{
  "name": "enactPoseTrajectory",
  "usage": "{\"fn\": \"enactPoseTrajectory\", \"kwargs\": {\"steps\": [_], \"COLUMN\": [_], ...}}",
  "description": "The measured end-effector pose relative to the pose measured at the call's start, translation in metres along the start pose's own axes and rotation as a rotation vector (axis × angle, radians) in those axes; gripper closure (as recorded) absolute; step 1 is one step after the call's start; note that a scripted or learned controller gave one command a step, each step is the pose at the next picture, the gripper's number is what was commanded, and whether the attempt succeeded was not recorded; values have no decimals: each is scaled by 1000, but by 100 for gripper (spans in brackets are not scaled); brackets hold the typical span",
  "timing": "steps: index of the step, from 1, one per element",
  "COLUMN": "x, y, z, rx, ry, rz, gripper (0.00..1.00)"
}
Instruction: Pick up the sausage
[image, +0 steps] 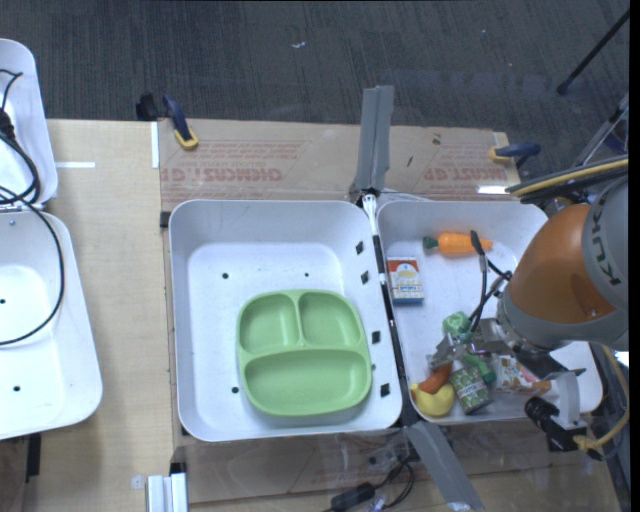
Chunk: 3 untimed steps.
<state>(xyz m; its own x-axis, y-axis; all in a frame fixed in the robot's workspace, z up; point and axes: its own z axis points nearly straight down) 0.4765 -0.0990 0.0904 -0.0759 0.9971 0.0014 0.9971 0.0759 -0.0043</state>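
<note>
Tool lowered into the right bin's clutter; sausage not yet lifted.

The arm (560, 270) is bent down from the right of the frame, the tool (462, 348) set among items at lower right. Its state cannot be told. A reddish piece (434, 381), judged the sausage, lies beside a yellow item (434, 401).

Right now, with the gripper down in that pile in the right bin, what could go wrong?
1. The gripper sits in a tight cluster: a green packet, a yellow piece and a reddish item that may be the sausage. It could grab the wrong thing.
2. The pile lies near the right bin's front wall, so things may get pushed against it.
</note>
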Motion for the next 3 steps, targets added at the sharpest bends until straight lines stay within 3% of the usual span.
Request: {"fn": "enactPoseTrajectory", "kwargs": {"steps": [1,2,3], "x": [-1,-1,43], "y": [0,0,34], "z": [-8,-8,-100], "rx": [1,1,-2], "ry": [-1,-1,-3], "rz": [3,3,114], "gripper": [100,0,0]}}
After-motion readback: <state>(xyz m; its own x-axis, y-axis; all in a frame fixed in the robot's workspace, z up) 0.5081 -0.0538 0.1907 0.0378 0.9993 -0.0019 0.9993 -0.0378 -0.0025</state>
